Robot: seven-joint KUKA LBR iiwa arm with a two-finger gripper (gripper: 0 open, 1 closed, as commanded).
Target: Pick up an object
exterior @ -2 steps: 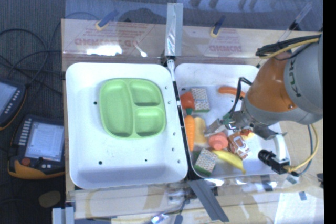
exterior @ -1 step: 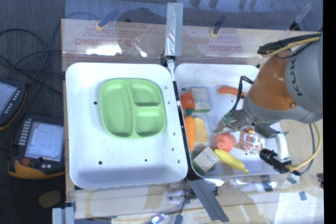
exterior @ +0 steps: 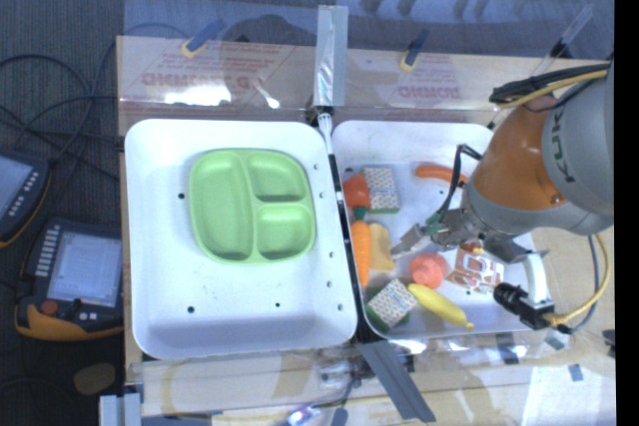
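My gripper [exterior: 424,232] hangs over the middle of the right bin [exterior: 409,135], open, with nothing between its fingers. Just below it lies a pink-red ball [exterior: 428,268]. A red and white packet [exterior: 475,269] sits to the right of the ball, and a yellow banana [exterior: 441,304] lies below it. An orange carrot [exterior: 361,250] lies along the bin's left wall. A speckled block [exterior: 381,188] and a red tomato [exterior: 355,191] are at the upper left, and a second speckled block [exterior: 391,302] is at the lower left. The arm hides part of the bin's right side.
An orange stick-shaped toy [exterior: 437,172] lies near the right bin's back wall. The left bin [exterior: 160,294] holds a green divided plate [exterior: 252,205]. A divider [exterior: 334,205] separates the two bins. Cables and a handheld pendant [exterior: 75,274] lie off the bench at left.
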